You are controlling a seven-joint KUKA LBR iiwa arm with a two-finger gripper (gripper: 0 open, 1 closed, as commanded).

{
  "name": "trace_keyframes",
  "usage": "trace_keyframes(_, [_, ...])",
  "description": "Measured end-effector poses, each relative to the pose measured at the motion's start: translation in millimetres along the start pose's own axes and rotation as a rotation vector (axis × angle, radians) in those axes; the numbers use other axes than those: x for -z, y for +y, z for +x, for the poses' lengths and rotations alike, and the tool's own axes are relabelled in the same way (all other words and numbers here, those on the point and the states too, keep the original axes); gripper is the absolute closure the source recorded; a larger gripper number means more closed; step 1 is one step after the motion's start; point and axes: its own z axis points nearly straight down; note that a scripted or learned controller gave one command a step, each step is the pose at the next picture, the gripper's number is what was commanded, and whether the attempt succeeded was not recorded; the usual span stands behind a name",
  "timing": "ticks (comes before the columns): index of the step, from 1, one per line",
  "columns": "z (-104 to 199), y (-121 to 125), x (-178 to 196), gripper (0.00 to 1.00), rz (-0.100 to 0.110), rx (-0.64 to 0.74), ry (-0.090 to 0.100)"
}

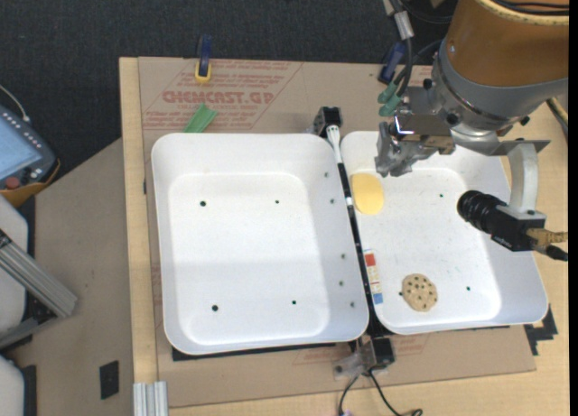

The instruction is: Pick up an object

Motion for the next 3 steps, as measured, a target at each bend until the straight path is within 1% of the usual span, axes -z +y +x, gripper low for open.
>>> trace_keyframes(1, [44, -15, 44, 1.00, 0.007, 0.008, 0.002])
trace_keyframes(2, [-4, -16, -29, 1.00, 0.021, 0.000, -0.002])
trace_keyframes(3, [43, -17, -65, 1.00, 0.019, 0.008, -0.001])
